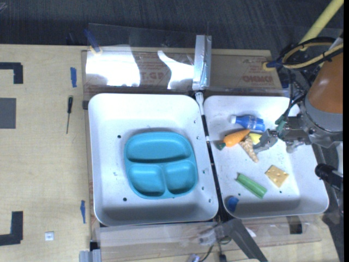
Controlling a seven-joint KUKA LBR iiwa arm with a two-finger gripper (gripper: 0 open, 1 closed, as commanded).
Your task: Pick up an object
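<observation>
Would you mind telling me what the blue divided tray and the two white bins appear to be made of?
The blue divided tray looks like moulded plastic with a smooth, slightly satin finish: uniform colour, rounded compartment edges and soft highlights. The left white bin and the right white bin also look like thin formed plastic, semi-glossy, with rounded corners and rolled rims, though painted metal cannot be ruled out from this view.

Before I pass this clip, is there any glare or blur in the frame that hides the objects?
Camera view: strong glare on the clear sheet behind the bins, washing out the print beneath; the right bin is evenly lit; the blue tray and green cylinder are sharp; the small items near the gripper are soft and crowded, hard to tell apart.
</observation>
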